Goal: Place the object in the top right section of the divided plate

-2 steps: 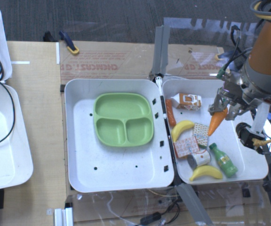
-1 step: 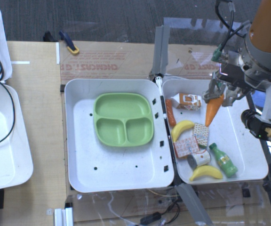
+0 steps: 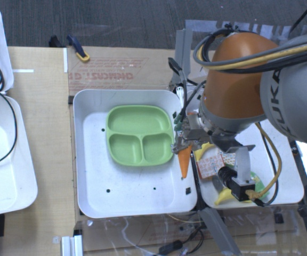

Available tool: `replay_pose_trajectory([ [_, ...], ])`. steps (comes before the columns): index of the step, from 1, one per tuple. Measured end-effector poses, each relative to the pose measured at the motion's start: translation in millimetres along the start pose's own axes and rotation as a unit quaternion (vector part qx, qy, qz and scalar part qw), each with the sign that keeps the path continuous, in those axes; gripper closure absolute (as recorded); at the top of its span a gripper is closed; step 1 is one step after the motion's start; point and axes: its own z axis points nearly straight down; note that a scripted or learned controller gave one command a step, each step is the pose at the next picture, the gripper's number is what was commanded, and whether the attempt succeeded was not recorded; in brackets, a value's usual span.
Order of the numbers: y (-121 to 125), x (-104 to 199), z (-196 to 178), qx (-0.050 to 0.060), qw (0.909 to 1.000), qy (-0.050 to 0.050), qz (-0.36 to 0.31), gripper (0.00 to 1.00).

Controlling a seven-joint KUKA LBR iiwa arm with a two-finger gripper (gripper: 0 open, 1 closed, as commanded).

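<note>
While the fingers (image 3: 179,143) pinched the top of the orange carrot (image 3: 184,161), it hung over the bin's (image 3: 84,159) right wall, just beside the green divided plate (image 3: 140,135). A good placement needed lifting it clear of the plate's rim first, I judged, then carrying it left over the upper section.

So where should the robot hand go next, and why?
Probably a short move left, over the green divided plate. The gripper sits at the plate's right edge, with an orange carrot-like object hanging just below it, over the rim between the two white bins. Whether it is truly gripped is hard to tell. The carrot is not yet over any plate section.
</note>
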Motion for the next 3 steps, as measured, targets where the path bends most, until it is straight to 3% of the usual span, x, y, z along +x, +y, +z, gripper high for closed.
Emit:
replay_pose_trajectory([
  [1, 56, 46, -40, -0.001, 0.9866, 0.0, -0.163, 1.0],
  [2, 26, 124, 17, 0.001, 0.9955, 0.0, -0.095, 1.0],
  [3, 26, 122, 8, 0.002, 0.9957, -0.002, -0.093, 1.0],
])
